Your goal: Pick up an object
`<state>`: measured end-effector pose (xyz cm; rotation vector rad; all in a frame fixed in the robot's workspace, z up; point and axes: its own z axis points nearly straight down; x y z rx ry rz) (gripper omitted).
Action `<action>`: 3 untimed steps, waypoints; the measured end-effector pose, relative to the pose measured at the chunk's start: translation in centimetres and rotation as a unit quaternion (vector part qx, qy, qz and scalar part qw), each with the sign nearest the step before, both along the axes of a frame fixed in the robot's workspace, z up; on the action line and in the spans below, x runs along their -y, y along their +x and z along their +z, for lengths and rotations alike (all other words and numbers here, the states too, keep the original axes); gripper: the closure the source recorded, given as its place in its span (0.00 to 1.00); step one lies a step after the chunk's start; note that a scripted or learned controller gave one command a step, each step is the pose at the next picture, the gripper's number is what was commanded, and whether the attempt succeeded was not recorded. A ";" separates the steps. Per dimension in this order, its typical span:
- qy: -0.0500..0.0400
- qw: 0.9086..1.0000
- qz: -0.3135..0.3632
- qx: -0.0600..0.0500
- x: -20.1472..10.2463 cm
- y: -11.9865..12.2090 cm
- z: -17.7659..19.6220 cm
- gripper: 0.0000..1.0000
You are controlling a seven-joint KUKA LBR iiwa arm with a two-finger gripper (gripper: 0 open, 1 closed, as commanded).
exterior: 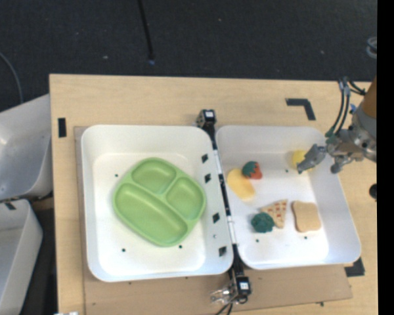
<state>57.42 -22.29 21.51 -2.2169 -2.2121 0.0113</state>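
The right bin (341, 238) holds several toy foods: a yellow lump (241, 185), a red and green strawberry (252, 170), a small yellow piece (298, 157), a pizza slice (276, 211), a green broccoli (262, 222) and a slice of toast (306, 216). My gripper (322, 163) hangs over the bin's upper right part, open, with nothing between its fingers. Its left finger (308, 161) is right beside the small yellow piece.
The left bin (90, 176) holds a green divided plate (159, 201). A row of black clips (217, 195) runs along the seam between the two bins. Bare wooden bench (184, 100) lies behind both bins.
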 end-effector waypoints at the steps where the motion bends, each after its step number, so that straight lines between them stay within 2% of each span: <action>1: -0.002 1.000 0.002 0.006 -0.1 0.3 0.8 0.00; 2: -0.001 1.000 0.001 0.004 -0.4 -0.5 -5.1 0.00; 3: -0.002 1.000 -0.001 0.005 -0.1 -0.2 -9.4 0.00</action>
